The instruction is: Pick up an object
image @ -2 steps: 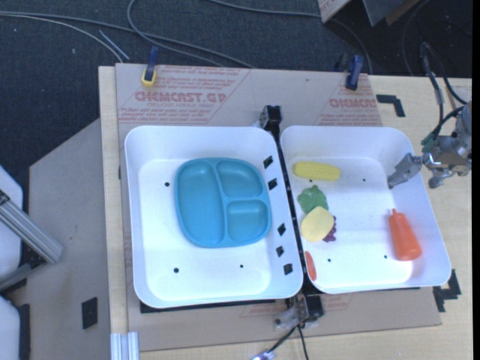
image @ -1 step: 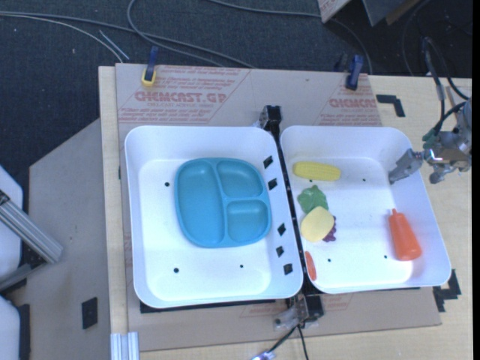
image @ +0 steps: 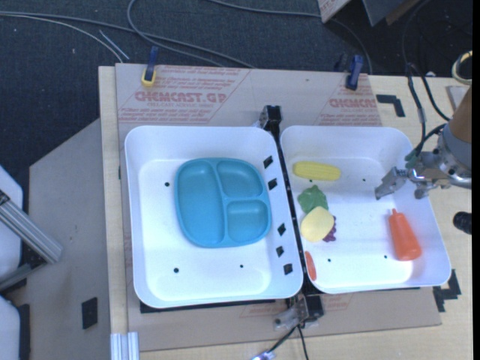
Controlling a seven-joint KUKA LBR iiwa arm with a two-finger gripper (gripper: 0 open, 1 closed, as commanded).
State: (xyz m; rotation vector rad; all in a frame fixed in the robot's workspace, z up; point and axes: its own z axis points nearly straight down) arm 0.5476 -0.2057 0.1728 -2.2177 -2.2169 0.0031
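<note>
The right bin (image: 352, 137) holds a yellow corn cob (image: 316, 172) near its back left. Below the cob lie a green leafy piece (image: 312, 198) and a yellow-and-purple item (image: 317, 224). An orange carrot-like piece (image: 403, 235) lies toward the right, and a small red-orange piece (image: 310, 265) rests by the front left wall. My gripper (image: 404, 185) hovers over the right side of this bin, above and slightly left of the orange piece, with its two fingers spread and nothing between them.
The left bin (image: 150, 201) carries a blue divided plate (image: 223, 201). A black clip strip (image: 276, 201) runs between the bins. Clamps (image: 149, 72) hold the board at the back, and cables lie on the dark floor beyond.
</note>
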